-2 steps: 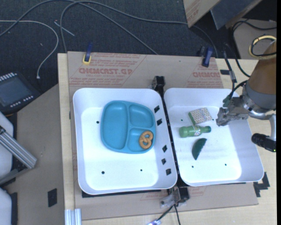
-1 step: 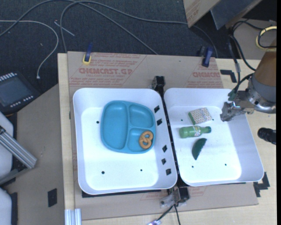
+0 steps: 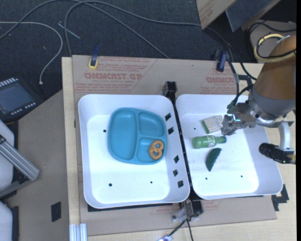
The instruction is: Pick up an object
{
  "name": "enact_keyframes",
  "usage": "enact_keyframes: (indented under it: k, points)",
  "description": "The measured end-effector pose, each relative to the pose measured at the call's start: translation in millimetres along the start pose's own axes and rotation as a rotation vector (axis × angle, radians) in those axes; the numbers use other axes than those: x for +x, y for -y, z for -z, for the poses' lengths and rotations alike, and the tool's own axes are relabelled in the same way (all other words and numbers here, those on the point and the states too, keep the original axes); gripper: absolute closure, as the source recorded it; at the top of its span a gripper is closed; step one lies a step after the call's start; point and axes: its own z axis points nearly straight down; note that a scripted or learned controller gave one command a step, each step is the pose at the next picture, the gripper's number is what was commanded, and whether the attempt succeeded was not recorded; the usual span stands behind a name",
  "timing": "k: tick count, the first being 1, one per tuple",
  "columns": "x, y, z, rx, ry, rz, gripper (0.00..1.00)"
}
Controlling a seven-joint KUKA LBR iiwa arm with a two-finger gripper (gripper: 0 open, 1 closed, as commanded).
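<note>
Below me the table (image 3: 141, 70) is covered with a tan cardboard sheet (image 3: 117, 221) printed with faded red lettering along its far edge. A yellow-and-blue clamp (image 3: 94, 60) and a blue clamp (image 3: 220, 61) grip that far edge. Beyond it lies dark carpeted floor (image 3: 141, 23), crossed by thin pale cables (image 3: 51, 28) that loop and trail away. At the far left sits a small dark screen (image 3: 14, 96); nearer, a silver aluminium rail (image 3: 16, 157) runs at a slant. A brown cardboard box (image 3: 214, 10) juts in at the top. The light is even and soft.
</note>
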Motion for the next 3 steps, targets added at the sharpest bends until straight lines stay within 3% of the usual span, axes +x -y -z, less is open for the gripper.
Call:
enact_keyframes:
  k: [1, 3]
  points:
    - [50.7, -5.1, 4.8, -0.004, 0.001, 0.002, 1.00]
    - [152.2, 16.1, 18.5, 0.000, 0.000, 0.002, 1.00]
